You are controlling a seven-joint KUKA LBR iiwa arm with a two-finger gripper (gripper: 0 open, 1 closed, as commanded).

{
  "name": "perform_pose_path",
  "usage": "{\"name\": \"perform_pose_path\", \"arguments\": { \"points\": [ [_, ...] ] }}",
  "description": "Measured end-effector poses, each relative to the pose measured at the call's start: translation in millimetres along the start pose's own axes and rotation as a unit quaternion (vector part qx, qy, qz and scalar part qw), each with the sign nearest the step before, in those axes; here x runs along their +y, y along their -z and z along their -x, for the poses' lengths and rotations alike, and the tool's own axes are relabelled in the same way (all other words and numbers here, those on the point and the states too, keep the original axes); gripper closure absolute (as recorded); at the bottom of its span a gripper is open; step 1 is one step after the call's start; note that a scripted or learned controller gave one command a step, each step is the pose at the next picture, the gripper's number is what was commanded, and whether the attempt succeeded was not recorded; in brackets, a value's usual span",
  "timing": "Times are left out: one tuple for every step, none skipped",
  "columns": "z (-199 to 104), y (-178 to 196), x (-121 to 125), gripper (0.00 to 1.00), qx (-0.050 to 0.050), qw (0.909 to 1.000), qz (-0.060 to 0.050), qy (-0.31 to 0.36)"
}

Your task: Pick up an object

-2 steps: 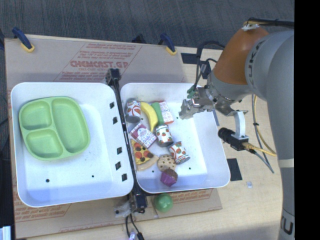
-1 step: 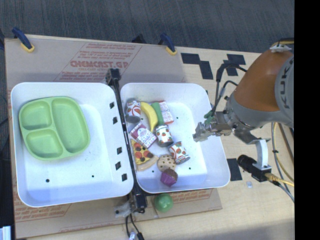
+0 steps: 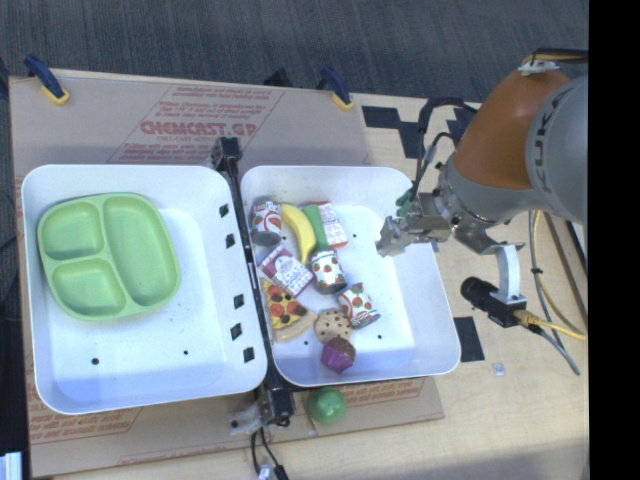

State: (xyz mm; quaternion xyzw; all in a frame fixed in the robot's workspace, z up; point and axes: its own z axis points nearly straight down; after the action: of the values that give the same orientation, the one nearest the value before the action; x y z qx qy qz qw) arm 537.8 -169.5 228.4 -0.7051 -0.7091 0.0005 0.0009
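I see the grey arm with its orange band (image 3: 510,153) reaching over the right shallow white bin (image 3: 425,308). In the left white bin (image 3: 130,368) lies a pale green three-compartment plastic tray (image 3: 108,255). The toy food, with a yellow plastic banana (image 3: 297,230) among it, clusters along the right bin's left side. The gripper (image 3: 392,238) hovers right of the banana, nothing between its fingers; spread: cannot tell.

Single fixed camera above the bench, looking down at a slant, both white bins (image 3: 60,388) filling the frame's middle, arm (image 3: 520,148) entering from the right edge, floor across the top
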Motion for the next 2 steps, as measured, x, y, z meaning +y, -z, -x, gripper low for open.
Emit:
{"name": "perform_pose_path", "arguments": {
  "points": [
    [20.6, -7.4, -14.7, 1.00, -0.001, 1.0000, 0.000, 0.000],
    [41.0, -13.5, 18.6, 1.00, 0.000, 1.0000, 0.000, 0.001]
  ]
}}
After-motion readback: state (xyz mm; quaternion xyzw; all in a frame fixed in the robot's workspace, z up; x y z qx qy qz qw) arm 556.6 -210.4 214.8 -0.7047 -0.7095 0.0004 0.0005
